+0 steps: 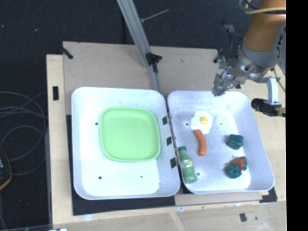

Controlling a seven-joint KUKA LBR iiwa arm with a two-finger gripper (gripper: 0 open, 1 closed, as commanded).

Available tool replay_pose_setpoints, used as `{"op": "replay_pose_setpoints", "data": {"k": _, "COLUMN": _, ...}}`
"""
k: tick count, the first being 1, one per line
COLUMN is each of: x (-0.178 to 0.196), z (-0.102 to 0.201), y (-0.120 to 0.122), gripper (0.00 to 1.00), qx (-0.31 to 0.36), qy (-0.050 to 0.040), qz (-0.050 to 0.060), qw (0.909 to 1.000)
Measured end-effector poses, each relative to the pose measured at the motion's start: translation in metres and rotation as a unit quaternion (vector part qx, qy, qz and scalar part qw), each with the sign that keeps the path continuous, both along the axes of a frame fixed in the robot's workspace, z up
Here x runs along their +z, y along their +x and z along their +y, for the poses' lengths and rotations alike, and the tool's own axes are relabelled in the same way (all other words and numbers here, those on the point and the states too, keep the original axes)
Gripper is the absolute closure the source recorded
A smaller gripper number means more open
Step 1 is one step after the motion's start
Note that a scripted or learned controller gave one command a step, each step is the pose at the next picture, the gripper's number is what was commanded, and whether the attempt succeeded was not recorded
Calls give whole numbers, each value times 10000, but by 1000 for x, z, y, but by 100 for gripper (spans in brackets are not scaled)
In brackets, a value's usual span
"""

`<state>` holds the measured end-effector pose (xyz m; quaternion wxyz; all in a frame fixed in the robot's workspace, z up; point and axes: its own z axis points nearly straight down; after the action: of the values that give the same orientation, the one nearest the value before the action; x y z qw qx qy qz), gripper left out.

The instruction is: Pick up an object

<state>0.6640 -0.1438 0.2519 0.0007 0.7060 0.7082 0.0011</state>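
The right bin holds a fried egg, an orange sausage, a green bottle by its left wall, a dark green pepper and a red and green piece. My gripper hangs over the far rim of the right bin, above and to the right of the egg. Nothing shows between its fingers.
The left bin holds a light green square plate. A grey metal pole slants from the top down to the gap between the bins. Bare bench board lies behind both bins.
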Motion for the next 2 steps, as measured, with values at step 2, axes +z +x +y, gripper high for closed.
{"op": "replay_pose_setpoints", "data": {"k": 2, "x": -11, "z": 106, "y": -6, "gripper": 100, "qx": 1, "qy": -1, "qz": 9, "qw": 10000}}
